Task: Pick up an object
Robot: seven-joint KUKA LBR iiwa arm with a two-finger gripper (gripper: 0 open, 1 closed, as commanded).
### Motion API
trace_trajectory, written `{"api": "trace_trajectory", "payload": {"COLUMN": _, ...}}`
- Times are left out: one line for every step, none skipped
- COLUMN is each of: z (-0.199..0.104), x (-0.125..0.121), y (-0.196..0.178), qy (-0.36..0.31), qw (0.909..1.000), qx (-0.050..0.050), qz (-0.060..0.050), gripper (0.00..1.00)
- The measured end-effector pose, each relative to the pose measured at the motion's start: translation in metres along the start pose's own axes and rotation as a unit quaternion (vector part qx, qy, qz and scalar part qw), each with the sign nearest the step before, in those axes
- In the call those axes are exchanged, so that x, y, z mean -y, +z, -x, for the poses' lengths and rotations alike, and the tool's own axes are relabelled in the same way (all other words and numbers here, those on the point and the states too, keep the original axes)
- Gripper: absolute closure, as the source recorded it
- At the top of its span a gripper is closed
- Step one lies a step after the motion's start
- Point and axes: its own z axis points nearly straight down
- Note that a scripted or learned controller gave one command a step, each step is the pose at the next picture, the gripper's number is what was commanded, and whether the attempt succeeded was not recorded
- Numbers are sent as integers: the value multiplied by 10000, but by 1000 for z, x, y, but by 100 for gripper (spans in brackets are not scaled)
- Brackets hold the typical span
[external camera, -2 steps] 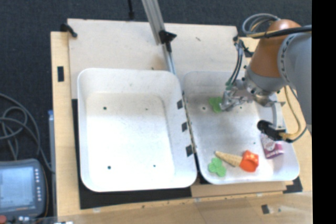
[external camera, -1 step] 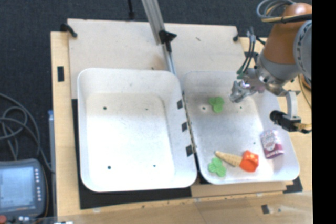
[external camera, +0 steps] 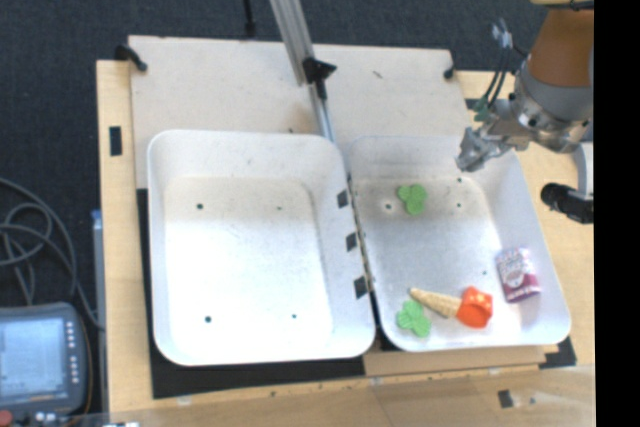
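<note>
Objects for picking lie in the right bin (external camera: 520,180): a green clover-shaped piece (external camera: 411,198) near its centre, a second green piece (external camera: 413,318), a tan cone (external camera: 433,301), an orange block (external camera: 475,307) and a pink packet (external camera: 517,274) along its near side. Left bin (external camera: 170,165) adjoins it. Gripper (external camera: 472,155) hovers over the right bin's far right corner, holding nothing visible.
</note>
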Motion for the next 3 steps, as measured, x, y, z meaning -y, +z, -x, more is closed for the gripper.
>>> {"api": "trace_trajectory", "payload": {"z": 2, "x": -2, "y": -55, "qy": 3, "qw": 10000, "qx": -1, "qz": -3, "gripper": 100}}
{"api": "trace_trajectory", "payload": {"z": -46, "x": 3, "y": -39, "qy": -6, "qw": 10000, "qx": -10, "qz": -44, "gripper": 100}}
{"api": "trace_trajectory", "payload": {"z": -94, "x": -5, "y": -25, "qy": -8, "qw": 10000, "qx": -10, "qz": -49, "gripper": 100}}
